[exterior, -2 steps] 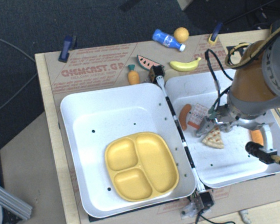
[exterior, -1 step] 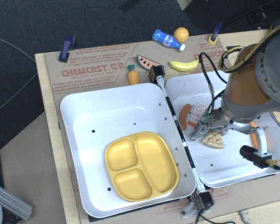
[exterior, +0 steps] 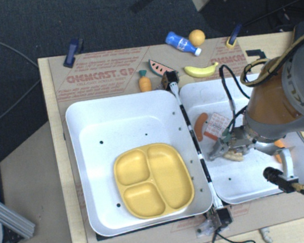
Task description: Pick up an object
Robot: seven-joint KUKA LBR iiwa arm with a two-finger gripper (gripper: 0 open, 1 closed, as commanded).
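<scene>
So the arm (exterior: pixel 283 99) comes in from the right and hangs low over the right bin (exterior: pixel 251 185), with the gripper (exterior: pixel 226 148) down near the bin's middle, just right of the divider between the two bins. Honestly can't tell if it's released or clenched on anything, it's too small and cluttered down there. Right by the tip there's a pale, tan-ish thing (exterior: pixel 235 156) on the bin floor, touching or nearly so. Just up and left of that lies a red sausage (exterior: pixel 200 126), and beside it a white packet (exterior: pixel 216 125) with red print. An orange bit (exterior: pixel 279 143) peeks out from under the arm on the right. The left bin (exterior: pixel 85 127) has a yellow divided tray (exterior: pixel 153 179). Behind the bins on the bench: a banana (exterior: pixel 201 71), a blue bottle (exterior: pixel 181 43), an orange ball (exterior: pixel 197 37), a watermelon slice (exterior: pixel 159 67) and a little carrot (exterior: pixel 145 83).
</scene>
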